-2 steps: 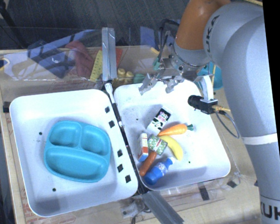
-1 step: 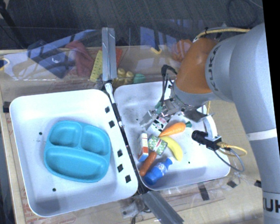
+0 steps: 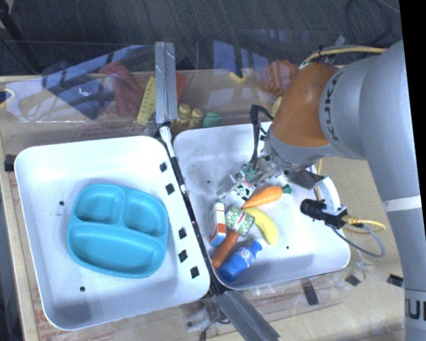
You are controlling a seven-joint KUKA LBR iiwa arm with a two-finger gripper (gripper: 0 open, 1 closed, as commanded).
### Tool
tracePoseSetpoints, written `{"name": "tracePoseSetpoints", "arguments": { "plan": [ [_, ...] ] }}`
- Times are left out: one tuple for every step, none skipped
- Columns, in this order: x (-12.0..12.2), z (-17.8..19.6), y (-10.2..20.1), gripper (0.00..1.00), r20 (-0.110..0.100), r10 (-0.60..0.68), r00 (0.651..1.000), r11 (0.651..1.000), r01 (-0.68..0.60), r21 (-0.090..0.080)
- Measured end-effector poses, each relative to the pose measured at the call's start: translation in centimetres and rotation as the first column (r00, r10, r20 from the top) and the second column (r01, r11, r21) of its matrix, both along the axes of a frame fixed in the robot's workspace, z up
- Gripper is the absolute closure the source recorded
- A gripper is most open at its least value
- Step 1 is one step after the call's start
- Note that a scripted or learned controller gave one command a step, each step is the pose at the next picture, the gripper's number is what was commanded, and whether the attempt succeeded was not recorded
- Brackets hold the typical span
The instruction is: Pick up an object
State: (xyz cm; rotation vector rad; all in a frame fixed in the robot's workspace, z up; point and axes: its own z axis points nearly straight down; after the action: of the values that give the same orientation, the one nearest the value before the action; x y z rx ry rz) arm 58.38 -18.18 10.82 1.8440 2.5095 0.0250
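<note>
The pile of small objects lies in the right bin (image 3: 315, 257), toward its left-centre: a carrot (image 3: 264, 196), a banana (image 3: 263, 224) just below it, a blue bottle (image 3: 243, 259) and a second orange piece (image 3: 223, 249) beside the bottle. The gripper (image 3: 253, 173) sits at the pile's upper edge, just above the carrot; whether its fingers are spread or pressed together cannot be told. Bare white floor remains along the bin's right and upper parts. The left bin (image 3: 46, 246) holds a blue divided tray (image 3: 118, 229), with the worktop (image 3: 343, 304) bordering both.
</note>
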Motion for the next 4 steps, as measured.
{"name": "tracePoseSetpoints", "arguments": {
  "plan": [
    [-0.1, -0.1, -0.8, 0.00, -0.003, 0.144, 0.990, 0.990, -0.144, -0.005],
    [-2.0, 0.0, -0.6, 0.00, 0.005, 0.232, 0.973, 0.973, -0.232, -0.017],
    [-0.9, -0.1, -0.5, 0.00, -0.007, 0.245, 0.970, 0.970, -0.245, -0.014],
    [-2.8, -0.1, -1.3, 0.00, 0.003, 0.243, 0.970, 0.970, -0.243, -0.016]
  ]
}}
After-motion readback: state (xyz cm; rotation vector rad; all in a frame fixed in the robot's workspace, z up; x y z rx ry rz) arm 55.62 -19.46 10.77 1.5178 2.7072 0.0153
